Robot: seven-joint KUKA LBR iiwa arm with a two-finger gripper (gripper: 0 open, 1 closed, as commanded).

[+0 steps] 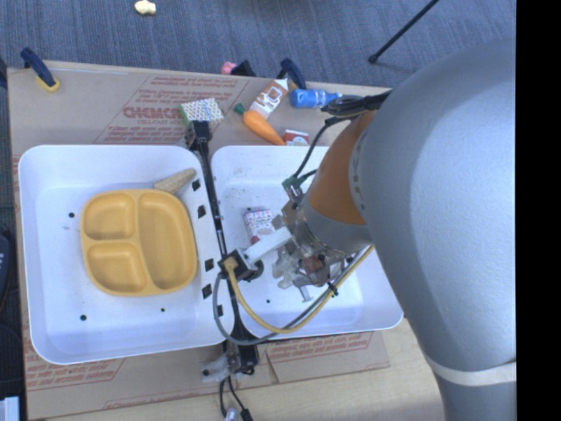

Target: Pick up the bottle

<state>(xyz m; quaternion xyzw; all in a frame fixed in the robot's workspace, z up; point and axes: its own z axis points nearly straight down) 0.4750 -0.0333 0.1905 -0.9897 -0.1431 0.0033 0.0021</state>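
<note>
The bottle (259,224) appears to be the small item with a red-and-white label lying in the right bin (235,167), near its middle and close to the divider between the two bins; it is small and partly blurred, so that identification is a judgement. It rests on the bin floor with nothing around it. The gripper (296,272) hangs low over the same bin, just beside and below-right of the bottle, beneath the arm's (456,200) orange band; whether it is spread or pressed together cannot be told, as the wrist and cables crowd that spot. Nothing can be seen held in it. A yellow cable (263,321) loops from the wrist across the bin's front edge. The step in hand looks like the approach, with the grasp not yet made. The next move calls for shifting toward the bottle, lining up across its narrow body, then closing and lifting. The left bin (35,261) holds a yellow divided plate (138,239) and a tan scrap (175,181) at its upper edge. Beyond the bins, on the cardboard-covered worktop (105,103), lie a toy carrot (261,127), a blue item (308,99) and a white bottle-like toy (270,97).
</note>
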